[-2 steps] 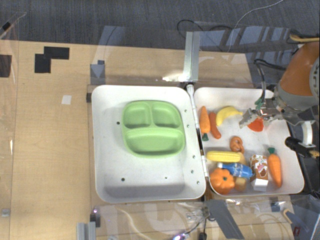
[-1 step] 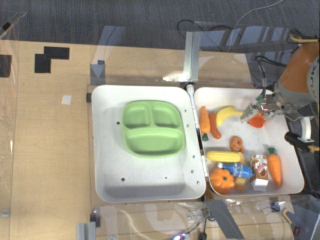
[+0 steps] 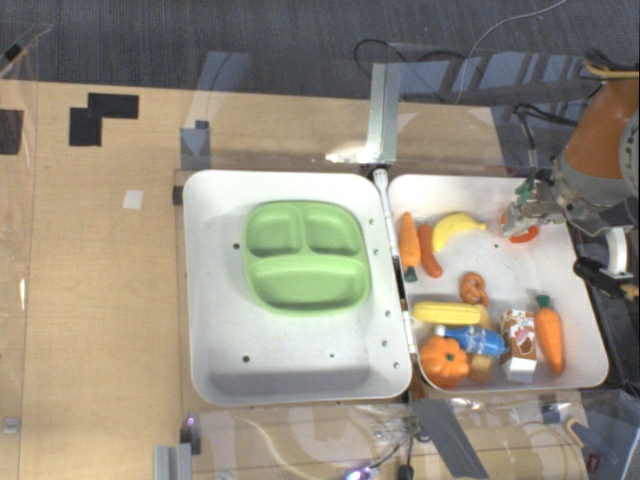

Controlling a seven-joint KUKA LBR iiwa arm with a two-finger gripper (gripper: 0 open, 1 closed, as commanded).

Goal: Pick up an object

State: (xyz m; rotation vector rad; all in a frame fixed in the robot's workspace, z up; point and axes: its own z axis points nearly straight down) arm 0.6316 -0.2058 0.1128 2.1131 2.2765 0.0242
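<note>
My gripper (image 3: 520,218) hangs over the far right part of the right bin (image 3: 580,298), reaching in from the right edge. A small red-orange object (image 3: 523,234) lies right at its tip; I cannot make out whether it is gripped or just resting on the bin floor. To the left of it are a yellow banana (image 3: 458,228), an orange carrot (image 3: 408,240) and a red pepper-like piece (image 3: 430,252). Nearer the front sit a brown pretzel (image 3: 473,288), a corn cob (image 3: 450,314), a pumpkin (image 3: 445,360), a blue bottle (image 3: 482,343) and a leafy carrot (image 3: 549,338).
The left bin (image 3: 215,348) holds a green divided plate (image 3: 305,258). A small printed box (image 3: 517,330) and a white block (image 3: 520,369) crowd the right bin's front corner. Black cables trail along the right bin's right rim.
</note>
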